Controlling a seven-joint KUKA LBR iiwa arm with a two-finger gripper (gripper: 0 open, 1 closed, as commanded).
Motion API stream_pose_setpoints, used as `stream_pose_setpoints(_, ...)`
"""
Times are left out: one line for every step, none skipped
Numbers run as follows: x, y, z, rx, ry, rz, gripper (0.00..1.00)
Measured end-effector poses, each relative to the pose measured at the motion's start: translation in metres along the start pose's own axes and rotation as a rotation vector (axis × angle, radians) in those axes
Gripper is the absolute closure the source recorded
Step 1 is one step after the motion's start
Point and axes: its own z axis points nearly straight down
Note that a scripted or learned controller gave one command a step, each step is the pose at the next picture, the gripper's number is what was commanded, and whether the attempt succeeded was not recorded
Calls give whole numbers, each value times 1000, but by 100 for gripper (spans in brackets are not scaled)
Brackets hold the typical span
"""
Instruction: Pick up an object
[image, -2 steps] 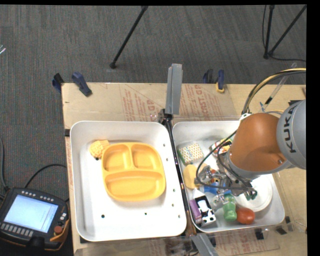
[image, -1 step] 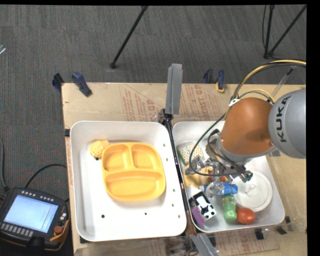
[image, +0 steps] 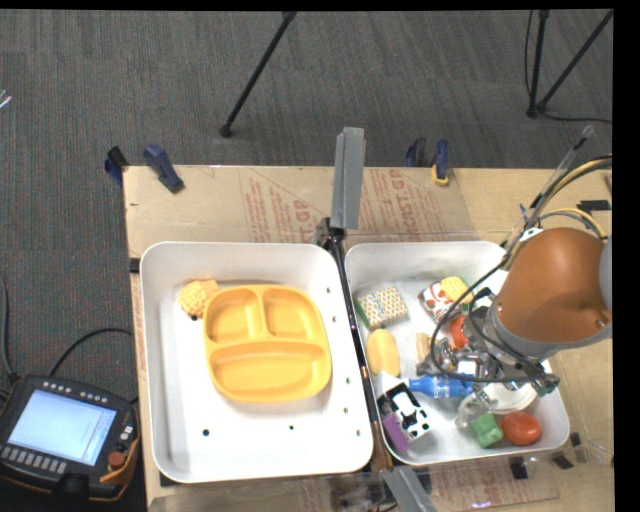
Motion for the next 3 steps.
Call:
stream_pose_setpoints(-51, -28, 1, -4, -3, -374, 0)
stream_pose_setpoints(-75, 24, 1, -4, -1, -515, 0)
stream_pose_setpoints(-13, 40, 1, -3, 0, -420, 0)
